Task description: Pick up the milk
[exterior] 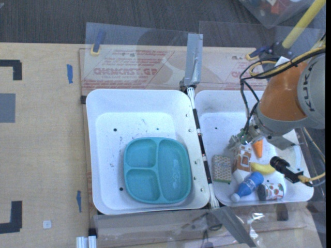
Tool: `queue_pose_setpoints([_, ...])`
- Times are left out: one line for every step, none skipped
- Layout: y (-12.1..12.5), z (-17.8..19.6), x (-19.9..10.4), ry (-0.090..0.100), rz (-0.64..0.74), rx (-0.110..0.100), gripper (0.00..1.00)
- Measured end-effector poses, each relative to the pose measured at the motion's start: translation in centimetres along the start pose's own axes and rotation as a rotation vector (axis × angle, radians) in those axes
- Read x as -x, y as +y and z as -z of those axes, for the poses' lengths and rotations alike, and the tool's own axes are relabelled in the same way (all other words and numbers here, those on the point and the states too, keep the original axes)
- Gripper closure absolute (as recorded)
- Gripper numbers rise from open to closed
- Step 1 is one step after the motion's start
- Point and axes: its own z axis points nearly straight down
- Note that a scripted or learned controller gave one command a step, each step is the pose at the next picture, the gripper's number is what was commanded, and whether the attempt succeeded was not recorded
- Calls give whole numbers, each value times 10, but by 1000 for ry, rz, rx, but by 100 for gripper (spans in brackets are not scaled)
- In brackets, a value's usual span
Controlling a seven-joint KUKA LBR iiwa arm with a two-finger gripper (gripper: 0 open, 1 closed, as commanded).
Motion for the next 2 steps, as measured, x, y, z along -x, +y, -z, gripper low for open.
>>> queue_pose_setpoints([-45, 1, -20, 0, -381, 0, 0])
queue_pose_setpoints([-68, 1, -38, -5, -237, 6, 0])
